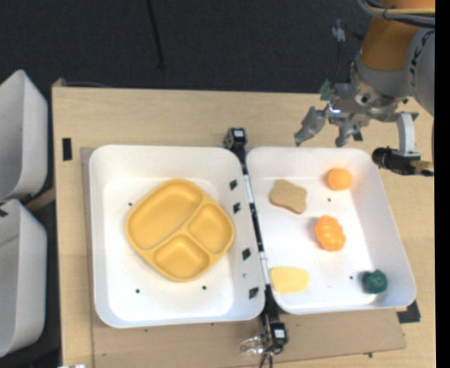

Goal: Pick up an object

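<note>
Gripper (328,131) hovers open and empty above the right bin's (385,205) far rim. Approach step; orange ball (338,179) sits nearest, so next comes a descent onto it.

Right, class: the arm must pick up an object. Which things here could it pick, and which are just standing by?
Could be picked: tan biscuit, orange ball, orange fruit, yellow piece, green ball.

Standing by: yellow tray, left bin.

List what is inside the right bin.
The right bin holds a tan biscuit-shaped piece, an orange ball, an orange lumpy piece, a pale yellow piece and a dark green piece. All lie uncovered.
</note>
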`<action>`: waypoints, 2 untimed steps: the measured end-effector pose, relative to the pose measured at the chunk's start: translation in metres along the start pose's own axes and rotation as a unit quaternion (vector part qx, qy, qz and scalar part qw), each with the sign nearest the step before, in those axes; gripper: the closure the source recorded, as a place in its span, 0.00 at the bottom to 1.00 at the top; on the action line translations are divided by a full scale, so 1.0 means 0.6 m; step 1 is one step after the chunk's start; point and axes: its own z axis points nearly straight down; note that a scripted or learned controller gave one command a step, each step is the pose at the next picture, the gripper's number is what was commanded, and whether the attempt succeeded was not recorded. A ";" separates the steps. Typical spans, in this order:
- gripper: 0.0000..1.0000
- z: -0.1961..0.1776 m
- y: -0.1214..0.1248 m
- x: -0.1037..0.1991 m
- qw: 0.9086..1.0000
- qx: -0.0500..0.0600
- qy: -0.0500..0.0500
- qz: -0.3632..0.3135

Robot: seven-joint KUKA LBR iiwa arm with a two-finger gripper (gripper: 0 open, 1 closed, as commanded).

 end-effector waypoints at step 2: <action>0.00 0.056 -0.002 -0.002 1.000 -0.005 -0.002 0.000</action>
